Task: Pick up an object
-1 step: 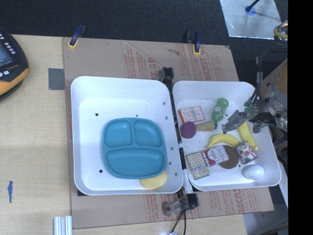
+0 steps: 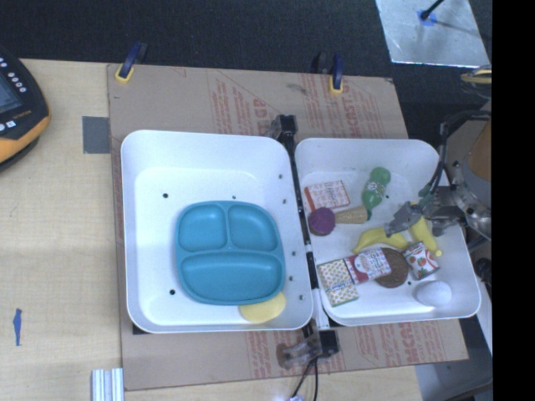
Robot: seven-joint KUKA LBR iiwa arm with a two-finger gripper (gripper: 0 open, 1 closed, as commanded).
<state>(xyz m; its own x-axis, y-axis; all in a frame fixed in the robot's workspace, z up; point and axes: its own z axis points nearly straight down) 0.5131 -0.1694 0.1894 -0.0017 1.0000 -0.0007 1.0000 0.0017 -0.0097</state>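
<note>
Dark carpet runs along the far side, and in front of it sits a pale wooden bench [image 2: 58,249] with a sheet of brown cardboard [image 2: 251,98] clamped on top. Two shallow white bins sit side by side on that cardboard, touching along their inner edges.

Over in the left bin [image 2: 142,165], a blue divided plate [image 2: 230,253] takes up the middle, and a yellow round piece [image 2: 263,310] peeks out from under the plate's near edge, close to the bin's near right corner.

Now the right bin [image 2: 334,150], and it's busy! A small red-and-white carton [image 2: 328,195] lies toward the far left, with a purple ball [image 2: 322,220] just below it and a tan cone-shaped piece [image 2: 352,215] touching the ball's right side. A green bottle [image 2: 376,187] stands tilted near the far middle. A banana [image 2: 378,238] lies across the centre, a chequered packet [image 2: 338,281] sits by the near left corner, a red-labelled packet [image 2: 368,265] is beside it, and a brown round thing [image 2: 391,271] overlaps that. A small red-and-white box [image 2: 421,260] and a white egg shape [image 2: 433,291] sit toward the near right corner.

And the gripper [image 2: 412,218] comes in from the right edge, low over the bin just beside the banana's right end. Its dark fingers look spread apart, with nothing between them that I can make out. The banana lies on the bin floor, with the other items all around it.
</note>
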